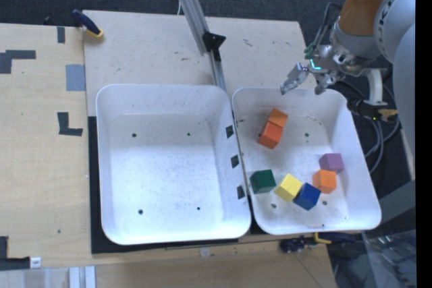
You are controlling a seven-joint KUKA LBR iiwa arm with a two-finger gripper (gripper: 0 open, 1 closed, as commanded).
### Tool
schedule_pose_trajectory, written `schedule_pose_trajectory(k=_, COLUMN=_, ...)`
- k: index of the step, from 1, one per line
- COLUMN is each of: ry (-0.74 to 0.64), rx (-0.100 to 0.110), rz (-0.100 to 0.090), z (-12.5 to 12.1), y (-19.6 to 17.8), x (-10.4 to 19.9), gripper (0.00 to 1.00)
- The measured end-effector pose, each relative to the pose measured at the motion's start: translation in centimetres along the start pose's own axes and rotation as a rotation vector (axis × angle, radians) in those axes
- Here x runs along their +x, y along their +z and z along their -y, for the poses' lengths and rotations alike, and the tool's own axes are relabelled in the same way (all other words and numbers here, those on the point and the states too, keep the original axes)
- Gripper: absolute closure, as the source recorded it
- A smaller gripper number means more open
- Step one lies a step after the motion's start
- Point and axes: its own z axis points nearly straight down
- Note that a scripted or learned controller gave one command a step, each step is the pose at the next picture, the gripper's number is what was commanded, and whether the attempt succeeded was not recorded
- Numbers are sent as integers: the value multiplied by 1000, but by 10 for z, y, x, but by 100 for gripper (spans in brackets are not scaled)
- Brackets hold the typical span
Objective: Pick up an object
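My gripper (307, 83) hangs over the far rim of the right bin (358, 145), its two fingers spread apart with nothing between them. An orange block (272, 129) lies in the bin's upper middle, below and left of the gripper. Toward the near side sit a green cube (263, 180), a yellow cube (289, 187), a blue cube (308, 196), a small orange cube (325, 181) and a purple cube (331, 162).
The left bin (111, 165) stands beside the right one. A slanted metal rail (192, 3) crosses the bench behind the bins. A blue and yellow tool (88, 23) lies at the bench's far left. Cables hang at the right.
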Motion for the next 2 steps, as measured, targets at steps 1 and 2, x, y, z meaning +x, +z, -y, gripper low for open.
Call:
schedule_pose_trajectory(k=1, ry=-1, rx=-4, rz=3, z=-1, y=-3, x=0, gripper=0)
schedule_pose_trajectory(k=2, ry=-2, rx=-1, rz=2, z=-7, y=42, x=-1, gripper=0)
